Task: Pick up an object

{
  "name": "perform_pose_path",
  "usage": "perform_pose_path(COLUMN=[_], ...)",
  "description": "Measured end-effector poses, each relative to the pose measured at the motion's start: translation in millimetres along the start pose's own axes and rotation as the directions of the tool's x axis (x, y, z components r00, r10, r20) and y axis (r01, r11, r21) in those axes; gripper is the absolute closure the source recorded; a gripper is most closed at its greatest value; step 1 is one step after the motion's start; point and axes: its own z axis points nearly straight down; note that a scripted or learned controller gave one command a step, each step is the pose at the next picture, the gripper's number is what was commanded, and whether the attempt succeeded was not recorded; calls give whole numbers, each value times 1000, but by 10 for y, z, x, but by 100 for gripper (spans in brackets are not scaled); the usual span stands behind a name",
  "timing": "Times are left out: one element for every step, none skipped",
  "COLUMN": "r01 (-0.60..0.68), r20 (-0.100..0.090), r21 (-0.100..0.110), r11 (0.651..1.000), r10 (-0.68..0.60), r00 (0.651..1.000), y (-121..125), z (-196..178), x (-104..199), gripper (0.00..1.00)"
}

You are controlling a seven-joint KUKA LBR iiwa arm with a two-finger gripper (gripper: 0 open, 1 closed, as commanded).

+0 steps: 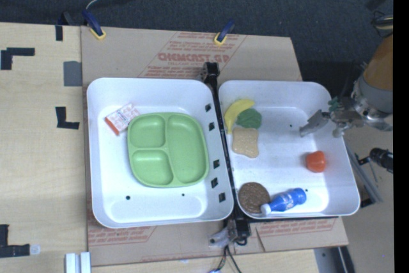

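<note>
A wooden bench [38, 137] carries a cardboard sheet [185, 54] with two white bins. The left bin [102, 156] holds a green divided plate [169, 149] and a small red-and-white packet [121, 118]. The right bin [281, 91] holds a banana [235, 109], green toy [250, 118], cracker [245, 141], brown cookie [254, 196], blue bottle [285, 200] and orange ball [316, 162]. The gripper [323, 121] hangs over this bin's right side, above the ball, fingers spread and empty.

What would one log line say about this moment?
gripper: over right white bin, holding nothing | nearest: small orange-red ball | green divided plate: left bin
</note>
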Motion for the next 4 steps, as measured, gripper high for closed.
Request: perform_pose_path(r01=[1,0,2,2], r20=[-2,-2,0,0], r21=[-1,0,-7,-7], r11=[1000,1000,1000,1000], r10=[-1,0,-2,-2], r00=[1000,1000,1000,1000], y=[-292,-293,315,313], z=[920,828,987,988], x=[7,7,703,703], gripper=[0,100,100,0])
